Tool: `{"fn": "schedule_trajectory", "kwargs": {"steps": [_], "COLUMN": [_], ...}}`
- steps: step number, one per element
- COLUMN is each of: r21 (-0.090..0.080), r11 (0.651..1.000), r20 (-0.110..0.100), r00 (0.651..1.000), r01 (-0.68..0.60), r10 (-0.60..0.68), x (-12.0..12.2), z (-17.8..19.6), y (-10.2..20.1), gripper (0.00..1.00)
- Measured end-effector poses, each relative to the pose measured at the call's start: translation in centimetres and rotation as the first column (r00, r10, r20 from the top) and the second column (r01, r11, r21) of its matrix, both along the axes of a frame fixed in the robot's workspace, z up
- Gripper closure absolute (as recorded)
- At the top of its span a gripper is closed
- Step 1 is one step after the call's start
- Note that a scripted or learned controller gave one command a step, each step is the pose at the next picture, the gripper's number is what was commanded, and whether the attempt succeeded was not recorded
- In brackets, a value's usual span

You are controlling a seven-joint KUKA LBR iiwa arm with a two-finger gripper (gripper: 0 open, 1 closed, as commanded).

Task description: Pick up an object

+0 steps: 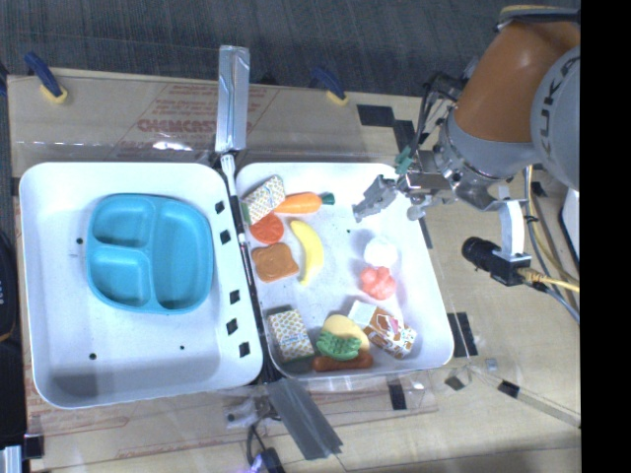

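Note:
The right bin holds several toy foods: a carrot, a banana, a red tomato, a brown toast slice, a white egg and a pink fruit. My gripper hangs over the bin's upper right part, just above the egg and to the right of the carrot. Its fingers stand open with nothing between them.
The left bin holds a blue divided plate. Checkered packs, a yellow-green vegetable and a small carton crowd the right bin's edges. Bare bin floor lies around the egg.

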State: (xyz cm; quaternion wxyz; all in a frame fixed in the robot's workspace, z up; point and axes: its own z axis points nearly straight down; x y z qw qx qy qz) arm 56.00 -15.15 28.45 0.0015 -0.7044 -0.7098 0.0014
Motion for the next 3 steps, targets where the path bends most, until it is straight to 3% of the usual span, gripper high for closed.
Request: {"fn": "schedule_trajectory", "kwargs": {"steps": [1,2,3], "r21": [0.001,-0.002,0.001], "r11": [1.0,0.99,0.944], "r20": [0.003,0.004,0.001], "r00": [1.0,0.99,0.944], "r01": [-0.001,-0.144,-0.331], "r10": [0.001,0.144,0.331], "x": [4.0,6.1,4.5], "z": [3.1,3.9,-3.1], "y": [-0.1,-4.3,-0.2], "gripper": [0.0,0.0,0.0]}}
